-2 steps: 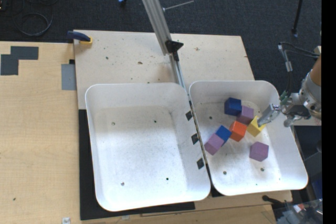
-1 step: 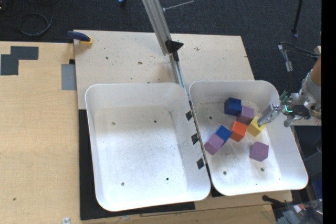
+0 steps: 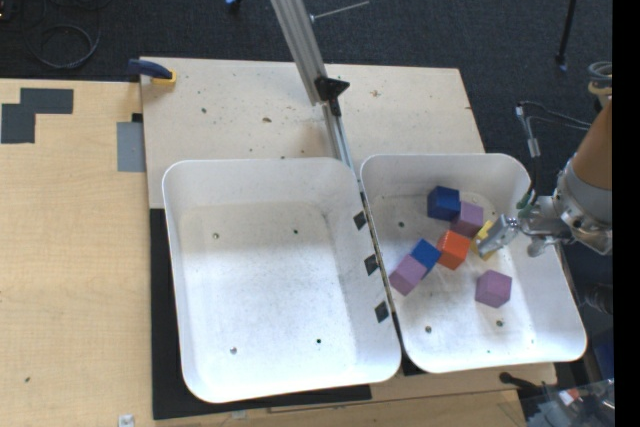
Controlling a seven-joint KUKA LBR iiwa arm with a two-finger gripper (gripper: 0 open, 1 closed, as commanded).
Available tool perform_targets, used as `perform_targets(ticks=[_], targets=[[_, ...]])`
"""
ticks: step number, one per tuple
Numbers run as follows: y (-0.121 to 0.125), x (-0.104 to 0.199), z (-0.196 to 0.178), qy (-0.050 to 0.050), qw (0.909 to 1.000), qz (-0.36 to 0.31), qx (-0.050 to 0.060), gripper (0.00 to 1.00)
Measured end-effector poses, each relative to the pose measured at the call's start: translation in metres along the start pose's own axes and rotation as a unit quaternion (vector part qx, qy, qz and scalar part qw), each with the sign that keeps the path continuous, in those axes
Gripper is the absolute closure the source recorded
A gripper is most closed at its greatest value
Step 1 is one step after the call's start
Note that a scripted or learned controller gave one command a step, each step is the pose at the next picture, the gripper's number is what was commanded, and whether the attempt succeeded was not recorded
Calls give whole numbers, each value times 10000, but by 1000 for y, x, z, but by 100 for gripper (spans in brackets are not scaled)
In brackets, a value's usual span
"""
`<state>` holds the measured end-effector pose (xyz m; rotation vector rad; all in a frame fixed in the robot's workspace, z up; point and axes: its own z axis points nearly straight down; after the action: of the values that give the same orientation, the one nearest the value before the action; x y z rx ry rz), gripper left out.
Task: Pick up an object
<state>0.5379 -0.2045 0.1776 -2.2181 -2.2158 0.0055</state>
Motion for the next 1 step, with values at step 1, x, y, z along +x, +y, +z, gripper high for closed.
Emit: perform_targets(ticks=[1], targets=[[-5, -3, 45, 2, 10000, 3, 3, 0]])
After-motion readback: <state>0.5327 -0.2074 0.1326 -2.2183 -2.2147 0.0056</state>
